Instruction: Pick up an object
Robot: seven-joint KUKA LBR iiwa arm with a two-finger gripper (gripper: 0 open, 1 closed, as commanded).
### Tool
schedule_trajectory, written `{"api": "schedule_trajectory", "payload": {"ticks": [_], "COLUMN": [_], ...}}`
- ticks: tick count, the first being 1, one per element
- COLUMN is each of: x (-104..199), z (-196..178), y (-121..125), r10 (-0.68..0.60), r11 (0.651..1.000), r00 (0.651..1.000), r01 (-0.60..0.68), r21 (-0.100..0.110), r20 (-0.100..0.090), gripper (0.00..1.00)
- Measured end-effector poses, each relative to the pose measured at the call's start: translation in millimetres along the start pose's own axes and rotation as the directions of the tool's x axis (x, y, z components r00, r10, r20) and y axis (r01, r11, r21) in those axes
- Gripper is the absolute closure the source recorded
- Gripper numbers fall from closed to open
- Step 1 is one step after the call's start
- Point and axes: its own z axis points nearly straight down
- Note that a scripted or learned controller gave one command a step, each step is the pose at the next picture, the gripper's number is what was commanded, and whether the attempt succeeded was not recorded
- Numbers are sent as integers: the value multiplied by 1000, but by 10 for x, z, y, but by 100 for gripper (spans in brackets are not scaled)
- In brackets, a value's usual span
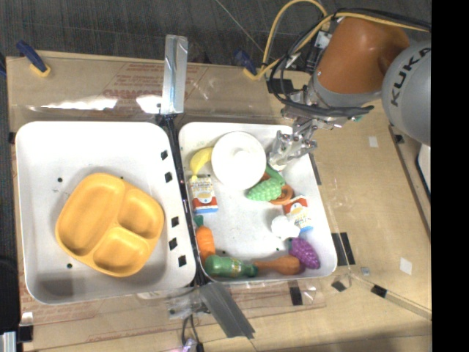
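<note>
The bench (366, 218) bears two white bins. The left bin (37, 152) holds a yellow divided tray (110, 224). The right bin (322, 218) holds a white round lid (238, 158) near its far edge, a green bottle (227, 268) and orange carrot (204, 240) at its near-left corner, and purple grapes (305, 251) near-right. The tool (292, 147) hangs at the far-right corner; whether it is open, I cannot tell.
</note>
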Motion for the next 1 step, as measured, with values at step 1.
{"api": "schedule_trajectory", "payload": {"ticks": [1], "x": [-9], "z": [-58], "y": [-5], "r10": [-484], "r11": [875], "r00": [875], "r01": [484], "r21": [4], "r20": [-1], "gripper": [100]}}
